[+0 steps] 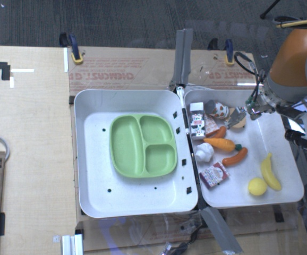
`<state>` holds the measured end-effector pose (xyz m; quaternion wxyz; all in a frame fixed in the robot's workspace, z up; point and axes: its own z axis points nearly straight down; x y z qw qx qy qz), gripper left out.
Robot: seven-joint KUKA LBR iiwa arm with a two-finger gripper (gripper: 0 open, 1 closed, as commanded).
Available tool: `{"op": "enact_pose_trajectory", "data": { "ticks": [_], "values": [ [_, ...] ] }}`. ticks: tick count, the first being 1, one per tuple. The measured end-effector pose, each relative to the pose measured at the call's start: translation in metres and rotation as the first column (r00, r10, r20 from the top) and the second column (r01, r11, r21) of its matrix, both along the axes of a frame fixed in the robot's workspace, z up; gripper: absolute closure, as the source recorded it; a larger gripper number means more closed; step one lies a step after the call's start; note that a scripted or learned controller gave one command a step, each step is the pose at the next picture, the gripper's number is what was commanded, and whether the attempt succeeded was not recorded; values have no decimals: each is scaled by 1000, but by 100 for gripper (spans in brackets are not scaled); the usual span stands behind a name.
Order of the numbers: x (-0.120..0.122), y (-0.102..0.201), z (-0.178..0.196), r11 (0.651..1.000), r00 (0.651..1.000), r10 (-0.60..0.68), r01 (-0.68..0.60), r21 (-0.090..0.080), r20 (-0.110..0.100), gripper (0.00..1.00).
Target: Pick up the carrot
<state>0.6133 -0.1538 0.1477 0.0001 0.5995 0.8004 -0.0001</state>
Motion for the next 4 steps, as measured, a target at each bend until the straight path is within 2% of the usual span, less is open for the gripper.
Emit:
{"op": "enact_pose_trajectory", "data": {
  "ticks": [1, 2, 3, 4],
  "values": [
    [-39, 42, -49, 974, 974, 227, -227, -2, 11, 0],
    [-86, 44, -55, 992, 992, 124, -124, 1, 1, 0],
    [-86, 44, -45, 993, 993, 122, -122, 0, 3, 100],
    [-18, 94, 44, 985, 985, -174, 174, -1, 0, 100]
  ]
}}
